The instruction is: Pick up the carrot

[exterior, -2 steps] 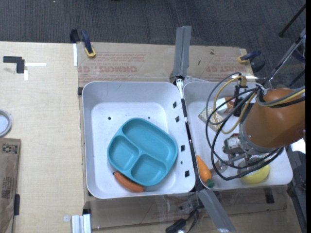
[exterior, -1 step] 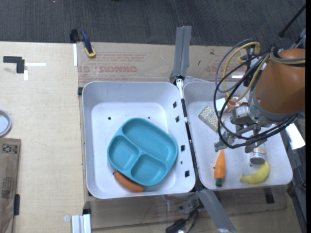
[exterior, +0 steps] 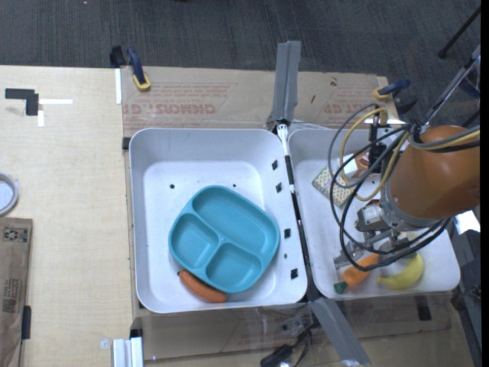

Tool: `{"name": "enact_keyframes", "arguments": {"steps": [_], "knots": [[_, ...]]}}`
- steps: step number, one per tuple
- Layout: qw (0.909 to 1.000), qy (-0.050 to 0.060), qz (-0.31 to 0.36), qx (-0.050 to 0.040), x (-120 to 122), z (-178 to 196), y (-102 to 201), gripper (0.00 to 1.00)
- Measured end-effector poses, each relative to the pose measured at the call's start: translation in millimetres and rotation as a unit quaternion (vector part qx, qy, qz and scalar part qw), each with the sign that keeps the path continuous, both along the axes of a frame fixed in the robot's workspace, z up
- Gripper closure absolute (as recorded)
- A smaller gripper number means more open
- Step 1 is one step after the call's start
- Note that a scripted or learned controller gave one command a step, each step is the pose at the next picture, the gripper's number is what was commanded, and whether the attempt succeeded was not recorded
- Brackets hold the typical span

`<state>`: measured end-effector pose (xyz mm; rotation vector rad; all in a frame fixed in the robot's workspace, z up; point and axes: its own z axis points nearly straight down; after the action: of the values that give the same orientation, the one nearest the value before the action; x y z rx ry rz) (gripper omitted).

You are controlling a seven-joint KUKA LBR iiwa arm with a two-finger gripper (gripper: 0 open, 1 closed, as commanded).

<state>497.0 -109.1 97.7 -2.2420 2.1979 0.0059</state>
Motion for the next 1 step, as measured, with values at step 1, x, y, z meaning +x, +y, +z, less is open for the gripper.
{"name": "enact_keyframes", "arguments": {"steps": [1], "knots": [[1.0, -0.002, -0.003, 0.0025, 1.7, 9.4, 1.7, 1.0]]}}
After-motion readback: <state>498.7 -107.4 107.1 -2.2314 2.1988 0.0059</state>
